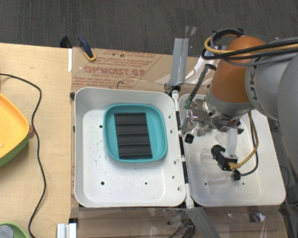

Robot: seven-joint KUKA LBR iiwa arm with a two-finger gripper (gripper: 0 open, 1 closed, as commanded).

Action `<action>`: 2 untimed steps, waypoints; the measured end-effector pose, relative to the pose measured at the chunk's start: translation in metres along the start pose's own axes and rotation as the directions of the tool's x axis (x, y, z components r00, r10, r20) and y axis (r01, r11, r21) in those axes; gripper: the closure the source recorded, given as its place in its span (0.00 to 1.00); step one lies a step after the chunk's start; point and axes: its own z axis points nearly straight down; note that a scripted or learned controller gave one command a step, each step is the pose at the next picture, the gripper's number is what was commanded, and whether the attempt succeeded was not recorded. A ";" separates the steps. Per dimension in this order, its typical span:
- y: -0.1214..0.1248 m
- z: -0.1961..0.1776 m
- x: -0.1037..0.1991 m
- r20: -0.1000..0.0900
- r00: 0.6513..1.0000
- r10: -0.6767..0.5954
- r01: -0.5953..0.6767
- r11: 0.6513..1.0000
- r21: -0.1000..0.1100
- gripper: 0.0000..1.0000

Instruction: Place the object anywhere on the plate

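Nearest, in the bottom left corner, sits part of a round green thing [1, 231]. A thin black cable [38, 150] runs away from there over the wooden bench [51, 76].

Next come two white bins, side by side and touching. The left bin [85, 187] has small dark specks on its near half. In its far half sits a blue-green plate [109, 139]. A black block [133, 135] with ridges across it lies flat in the middle of the plate. The rim of the plate shows all around it.

At 9 o'clock from the left bin, yellow bowls [4, 128] sit on a green one at the edge of the view.

The right bin [250, 191] is at 3 o'clock from the plate. The big grey arm [280, 83] with its orange band reaches over it from 3 o'clock. The claw [189, 134] hangs over the far left part of the right bin, just beside the wall where the two bins meet. It is near the plate's 3 o'clock rim but apart from the block, so it does not hold the block. I cannot tell how far the claw is open.

Farther off, at 12 o'clock from the left bin, lies brown cardboard [121, 70] with red print. At 11 o'clock, a small blue and yellow tool [87, 48] rests at the cardboard's corner. Farthest of all is the dark floor [119, 15].
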 end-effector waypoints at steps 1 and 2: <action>0.028 0.005 0.059 0.001 0.991 -0.134 0.134 0.991 0.000 1.00; 0.028 0.005 0.059 0.001 0.991 -0.134 0.134 0.991 0.000 0.00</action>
